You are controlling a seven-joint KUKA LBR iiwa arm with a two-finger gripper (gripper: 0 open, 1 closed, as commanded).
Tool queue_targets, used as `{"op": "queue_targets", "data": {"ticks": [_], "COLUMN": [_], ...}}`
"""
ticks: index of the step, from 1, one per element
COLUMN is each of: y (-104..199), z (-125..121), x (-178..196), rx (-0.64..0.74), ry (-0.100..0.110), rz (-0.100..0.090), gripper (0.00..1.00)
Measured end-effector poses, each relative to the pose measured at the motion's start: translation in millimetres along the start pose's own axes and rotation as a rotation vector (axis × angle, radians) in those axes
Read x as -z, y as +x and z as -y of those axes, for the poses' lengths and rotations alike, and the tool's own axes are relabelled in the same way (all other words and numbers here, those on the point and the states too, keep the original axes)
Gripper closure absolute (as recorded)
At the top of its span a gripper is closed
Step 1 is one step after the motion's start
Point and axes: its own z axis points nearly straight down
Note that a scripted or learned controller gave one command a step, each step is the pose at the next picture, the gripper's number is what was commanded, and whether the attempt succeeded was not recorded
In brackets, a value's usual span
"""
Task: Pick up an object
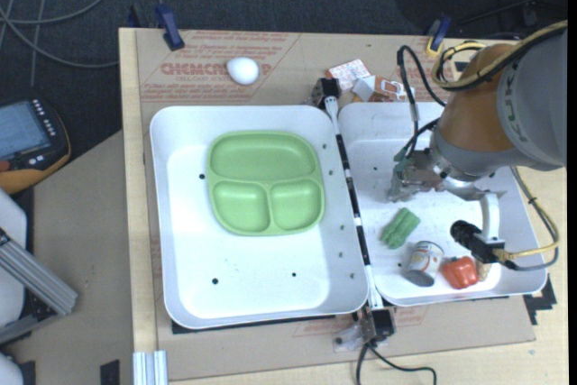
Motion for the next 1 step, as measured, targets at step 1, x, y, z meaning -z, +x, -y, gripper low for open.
{"op": "queue_targets", "data": {"ticks": [1], "y": [0.1], "z": [0.1], "x": [-0.1], "rx": [0.0], "ry": [0.0], "rz": [0.0], "gripper": [0.0]}}
